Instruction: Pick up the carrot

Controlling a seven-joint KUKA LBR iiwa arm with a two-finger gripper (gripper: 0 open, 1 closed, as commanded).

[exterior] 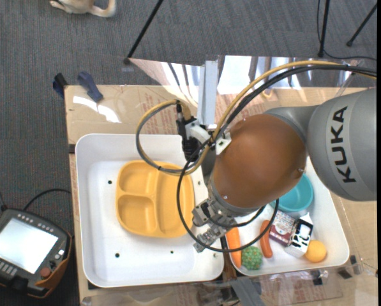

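The carrot (233,246) is a short orange stick lying at the near left end of the right bin (341,234), just beside the wall between the two bins. My gripper (206,230) hangs below the arm's orange band, over the near right corner of the left bin (88,171). It sits just left of the carrot's upper end, and part of that end is hidden behind it. I see nothing held in it.
A yellow divided plate (149,199) lies in the left bin. The right bin holds a green knobbly item (252,259), a red-orange stick (266,238), a small dark red box (282,228), a black-and-white item (300,239), a yellow-orange fruit (315,252) and a teal bowl (298,197).
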